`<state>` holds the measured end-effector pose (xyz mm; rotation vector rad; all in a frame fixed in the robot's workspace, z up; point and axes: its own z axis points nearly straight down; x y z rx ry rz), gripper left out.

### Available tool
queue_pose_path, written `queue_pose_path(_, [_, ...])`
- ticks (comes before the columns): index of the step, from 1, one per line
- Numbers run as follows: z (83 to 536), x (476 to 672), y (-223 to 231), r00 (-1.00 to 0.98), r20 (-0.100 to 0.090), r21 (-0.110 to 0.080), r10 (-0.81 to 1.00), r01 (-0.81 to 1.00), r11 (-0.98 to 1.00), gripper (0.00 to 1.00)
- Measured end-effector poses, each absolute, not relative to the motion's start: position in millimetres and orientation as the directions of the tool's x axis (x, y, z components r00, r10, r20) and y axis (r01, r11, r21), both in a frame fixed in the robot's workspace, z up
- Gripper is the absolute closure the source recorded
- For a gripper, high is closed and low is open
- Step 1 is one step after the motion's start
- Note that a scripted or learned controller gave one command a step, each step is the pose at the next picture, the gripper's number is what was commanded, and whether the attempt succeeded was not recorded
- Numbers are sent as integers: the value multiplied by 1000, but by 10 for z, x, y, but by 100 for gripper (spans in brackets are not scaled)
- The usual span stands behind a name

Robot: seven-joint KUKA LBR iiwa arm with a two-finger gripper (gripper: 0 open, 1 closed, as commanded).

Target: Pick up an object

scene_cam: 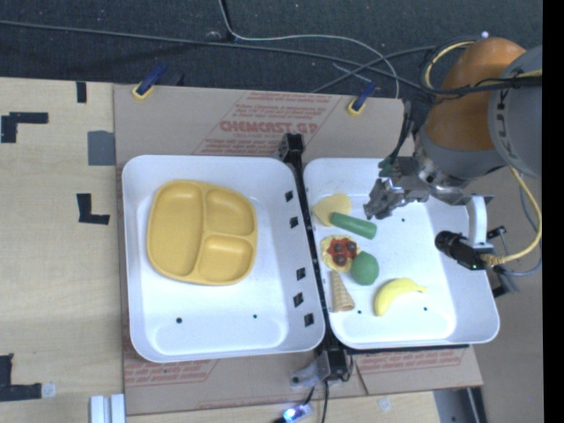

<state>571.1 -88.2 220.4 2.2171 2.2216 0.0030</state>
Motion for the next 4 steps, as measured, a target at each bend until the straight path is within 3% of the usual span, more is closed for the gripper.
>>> queue_pose_path(1, [2697, 5812, -847, -2, -1, 4, 1000, 1000, 2, 100])
queue_pose_path(2, [2549, 5733, -277, -6, 0, -2, 1000, 1000, 6, 100])
queue_pose_path(4, [2298, 5246, 706, -5, 0, -4, 1000, 1000, 5, 100])
